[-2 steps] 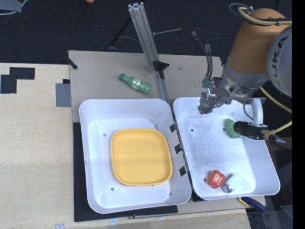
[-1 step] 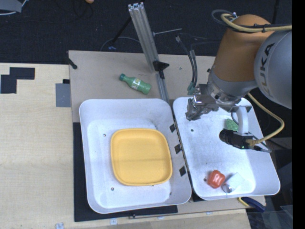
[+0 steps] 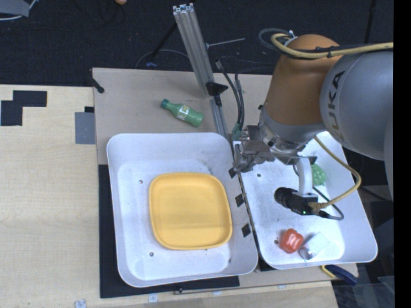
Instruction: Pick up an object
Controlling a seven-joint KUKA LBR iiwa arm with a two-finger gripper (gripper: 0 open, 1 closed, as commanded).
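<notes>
A single fixed camera looks down on the table [image 3: 45, 191] from above at a slant, facing toward its far edge, where dark floor with cables lies beyond. It stands far enough back to take in both white bins whole: the left bin [image 3: 125, 172] sits near the middle of the view and the right bin [image 3: 359, 236] toward the right. The grey arm [image 3: 359, 101] with its orange band [image 3: 298, 82] reaches in from the right and looms large, closer to the lens than the bins, covering the right bin's far part.
</notes>
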